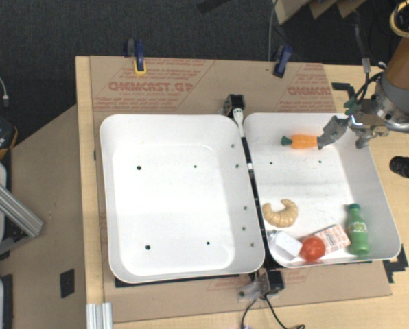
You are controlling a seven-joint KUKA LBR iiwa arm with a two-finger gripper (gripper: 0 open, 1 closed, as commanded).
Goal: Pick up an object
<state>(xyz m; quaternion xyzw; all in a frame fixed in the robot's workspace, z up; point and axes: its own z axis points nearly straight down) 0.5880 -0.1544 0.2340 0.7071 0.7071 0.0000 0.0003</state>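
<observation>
The right bin (369, 184) holds several objects. A small orange carrot (300, 141) lies near its far edge. A tan croissant (281, 212) rests by the left wall. At the front sit a red tomato (313, 248), a red-and-white packet (333, 237), a white piece (283, 244) and a green bottle (357, 229). My gripper (346, 134) hangs over the far right part of this bin, just right of the carrot. It is open, with one finger (330, 131) close to the carrot's right end and nothing between the fingers.
The left bin (115, 184) lies beside the right one, their walls meeting along a black strip (248, 163). Blue clamps (137, 53) (282, 59) stand at the bench's far edge. Cables trail at the front (259, 297).
</observation>
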